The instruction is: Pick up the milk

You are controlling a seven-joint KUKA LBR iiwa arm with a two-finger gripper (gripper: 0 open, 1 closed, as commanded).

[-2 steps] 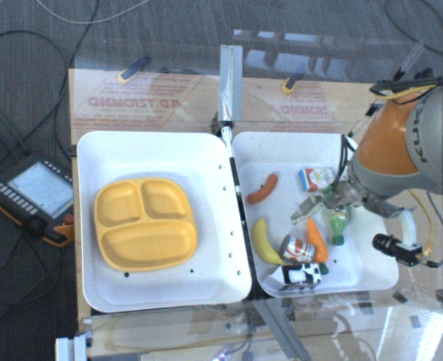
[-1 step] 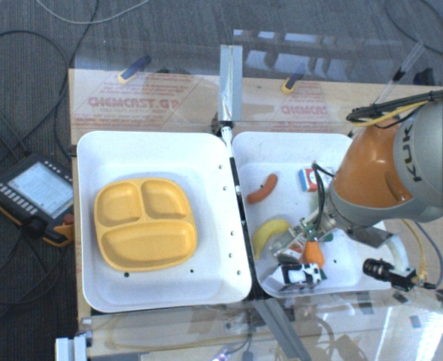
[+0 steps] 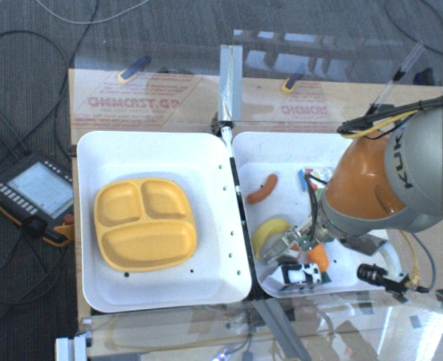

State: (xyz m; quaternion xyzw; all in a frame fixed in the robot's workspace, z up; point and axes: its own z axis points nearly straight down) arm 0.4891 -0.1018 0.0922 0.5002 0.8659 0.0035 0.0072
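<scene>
- Two shallow white bins sit side by side on the bench: the left bin and the right bin, and their inner walls touch along the middle.
- One grey arm with an orange band reaches in from the right and hangs over the right half of the right bin.
- One yellow tray with three compartments lies flat in the middle of the left bin, and nothing lies on it.
- One handheld controller with a light screen rests on the dark floor, to the left of the bench.
- One gripper points down over the front part of the right bin. It stands above a small group of things, and how wide its jaws are I cannot tell, because the wrist covers them.
- One banana, yellow, lies just to the left of the gripper.
- One sausage, reddish, lies alone near the back left of the right bin, well apart from the gripper.
- One milk carton, small, white with black patches, lies near the front wall of the right bin, just below the gripper. I cannot tell if the gripper touches it.
- One orange piece, maybe a carrot, is just beside the milk carton, at its upper right.
</scene>
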